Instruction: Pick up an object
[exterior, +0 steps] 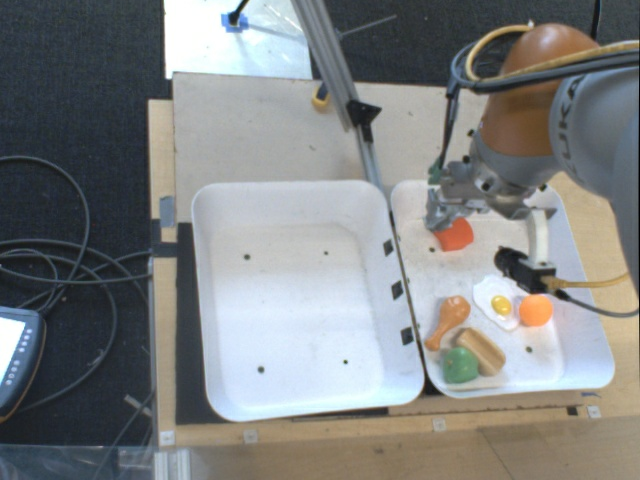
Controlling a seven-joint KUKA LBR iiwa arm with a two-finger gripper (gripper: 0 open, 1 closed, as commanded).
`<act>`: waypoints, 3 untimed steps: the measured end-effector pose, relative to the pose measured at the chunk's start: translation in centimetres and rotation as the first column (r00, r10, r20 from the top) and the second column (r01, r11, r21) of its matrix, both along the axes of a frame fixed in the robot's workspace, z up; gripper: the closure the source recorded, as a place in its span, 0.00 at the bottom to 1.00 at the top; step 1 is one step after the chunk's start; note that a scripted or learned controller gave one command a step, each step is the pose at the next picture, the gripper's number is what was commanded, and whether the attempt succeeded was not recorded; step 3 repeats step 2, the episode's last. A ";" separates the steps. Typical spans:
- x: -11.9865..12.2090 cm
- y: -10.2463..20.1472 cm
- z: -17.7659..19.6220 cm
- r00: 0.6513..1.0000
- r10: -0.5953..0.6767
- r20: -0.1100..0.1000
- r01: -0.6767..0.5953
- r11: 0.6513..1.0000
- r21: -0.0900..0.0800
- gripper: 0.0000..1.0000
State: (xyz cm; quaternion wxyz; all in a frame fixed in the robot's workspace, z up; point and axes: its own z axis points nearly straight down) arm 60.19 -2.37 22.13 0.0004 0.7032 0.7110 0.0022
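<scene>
My gripper (447, 216) hangs over the far left part of the right bin (590, 363). Directly under it, touching or nearly touching, is an orange-red block (456, 236) whose top edge the gripper hides. Nearer the front of the same bin lie a fried egg (497, 303), an orange ball (537, 311), a brown drumstick (447, 322), a tan bread roll (483, 350) and a round green item (460, 366).
The left bin (215, 208) stands beside the right one, and the two share a middle wall (398, 288). A slanted metal pole (335, 58) crosses the bench behind the bins. Cables and a tablet (15, 353) lie on the floor at the left.
</scene>
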 end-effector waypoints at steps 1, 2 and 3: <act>0.5 5.6 -0.6 1.000 0.000 -0.002 0.000 1.000 0.000 1.00; 0.5 11.4 -0.5 1.000 0.000 -0.002 0.000 1.000 0.000 1.00; 0.5 11.4 -0.5 1.000 0.000 -0.002 0.000 1.000 0.000 1.00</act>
